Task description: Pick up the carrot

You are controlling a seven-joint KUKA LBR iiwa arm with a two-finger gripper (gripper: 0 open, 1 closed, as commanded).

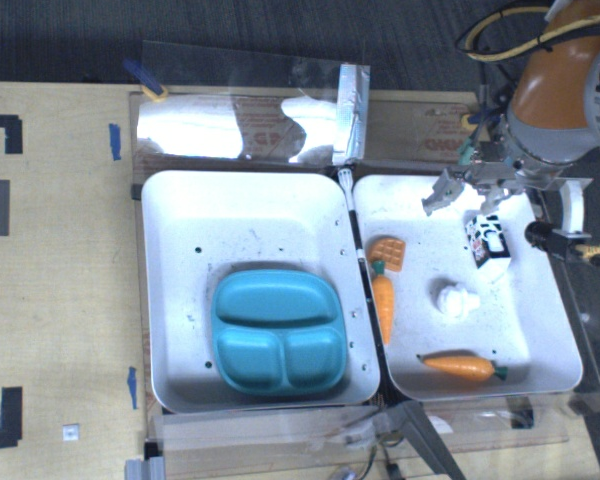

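No part of the pickup is done. At the near edge of the right bin (570, 363), one carrot (460, 367) lies flat on its side, close to the front wall with open floor behind it. A second carrot (383, 308) lies lengthwise against the divider between the bins, its top just below an orange waffle-like piece (387, 252); the wall there limits room on that side. A small white lump (455, 300) sits mid-bin, apart from both carrots. The left bin (180, 228) carries a blue divided tray (278, 330). At the far right corner, the gripper (470, 190) hangs above the bin beside a black-and-white item (487, 238), holding nothing; the jaws' spread cannot be judged. Approach, descent and grasp remain.
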